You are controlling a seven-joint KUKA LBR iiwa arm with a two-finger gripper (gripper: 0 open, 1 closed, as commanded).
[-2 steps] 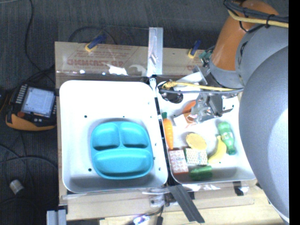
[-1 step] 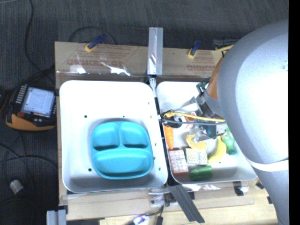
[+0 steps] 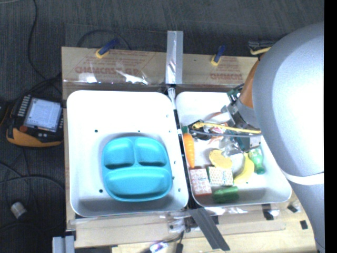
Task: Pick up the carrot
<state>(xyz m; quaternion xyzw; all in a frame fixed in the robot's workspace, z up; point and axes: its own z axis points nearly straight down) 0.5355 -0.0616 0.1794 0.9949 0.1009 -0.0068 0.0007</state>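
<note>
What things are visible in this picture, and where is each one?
left bin: 1, white, left half of bench
divided plate: 1, blue, inside left bin
right bin: 1, white, right half of bench
carrot: 1, orange, right bin, along its left wall
banana: 1, yellow, right bin
small boxes: 2, patterned, right bin, near front
handheld device: 1, orange-edged, floor at left
arm: 1, grey, over right bin
gripper: 1, among the toys

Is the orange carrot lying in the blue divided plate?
No, the orange carrot lies in the right white bin, against its left wall; the blue divided plate is in the left bin.
</note>
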